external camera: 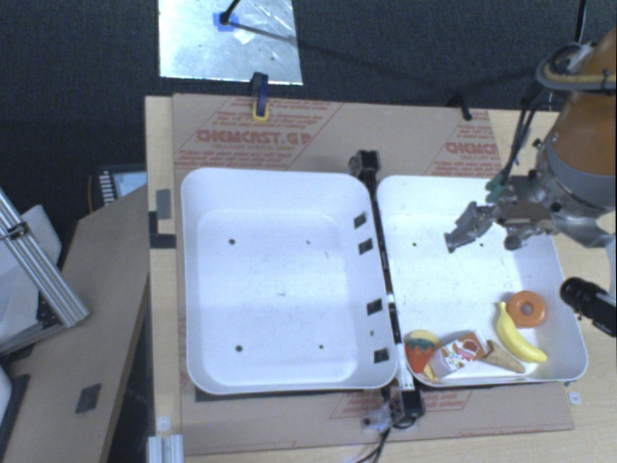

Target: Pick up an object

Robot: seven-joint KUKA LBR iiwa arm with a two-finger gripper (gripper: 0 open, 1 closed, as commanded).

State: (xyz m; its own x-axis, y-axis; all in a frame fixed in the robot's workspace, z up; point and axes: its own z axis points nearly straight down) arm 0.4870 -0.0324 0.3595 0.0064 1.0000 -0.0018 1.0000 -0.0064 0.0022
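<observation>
Your arm (578, 133) reaches in from the right, and its hand (467, 228) hangs over the middle of the right bin (424, 210), above bare white floor. You cannot tell from this slanted view whether the hand is open or closed, and nothing is visible in its grip. The objects you could pick up all lie along the near edge of the right bin, well apart from the hand: a yellow banana (518, 337), an orange ring-shaped piece (526, 308) just beside the banana's upper end, a small red-and-white packet (459, 353), and a round orange-and-red fruit (420, 349) in the near left corner. The left bin (280, 278) sits beside it on the bench (280, 133).
</observation>
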